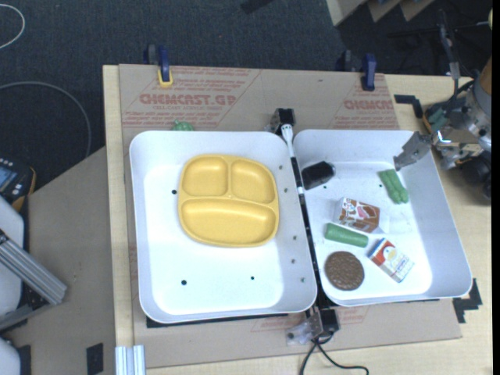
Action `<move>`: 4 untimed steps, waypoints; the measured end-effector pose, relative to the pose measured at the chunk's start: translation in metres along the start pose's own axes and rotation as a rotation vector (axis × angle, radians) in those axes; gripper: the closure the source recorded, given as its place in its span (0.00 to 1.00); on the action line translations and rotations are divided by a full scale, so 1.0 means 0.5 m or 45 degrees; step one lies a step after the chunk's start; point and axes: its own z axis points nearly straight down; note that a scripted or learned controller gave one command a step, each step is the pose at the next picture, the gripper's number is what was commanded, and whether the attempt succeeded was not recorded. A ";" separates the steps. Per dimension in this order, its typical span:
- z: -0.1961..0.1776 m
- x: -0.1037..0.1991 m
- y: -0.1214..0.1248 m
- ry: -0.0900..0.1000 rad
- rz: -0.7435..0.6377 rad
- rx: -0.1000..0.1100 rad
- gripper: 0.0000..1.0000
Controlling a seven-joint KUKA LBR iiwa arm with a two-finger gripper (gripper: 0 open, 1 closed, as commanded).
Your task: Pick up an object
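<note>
Grey two-finger gripper [412,151] hanging over the upper right rim of the right-hand shallow white bin [445,233], reaching in from the right; cannot tell whether spread or closed, nothing seen held. Just below and left of the gripper, inside that bin: a small green stubby cylinder [394,186], lying tilted, the nearest candidate. Further from the gripper, toward the bin's middle: a brown-and-white printed packet [359,214], with a longer green cylinder [346,236] just beneath it. Lower still: a round brown disc [344,269] and a red, white and blue small carton [391,259]. At the bin's upper left, well apart from the gripper: a black blocky object [316,174]. Across the divider, in the left-hand white bin [156,233]: a yellow plastic compartment plate [229,200].

Probably the approach step, no pick yet made. Next move likely: shift slightly inward over the stubby cylinder, align across its short width, descend, then close. Risk: rolling away on the smooth floor.
</note>
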 end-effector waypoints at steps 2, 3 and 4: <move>0.121 0.185 -0.056 0.007 -0.010 0.013 1.00; 0.133 0.289 -0.185 0.006 -0.005 0.012 1.00; -0.134 0.413 -0.179 0.006 -0.012 -0.020 1.00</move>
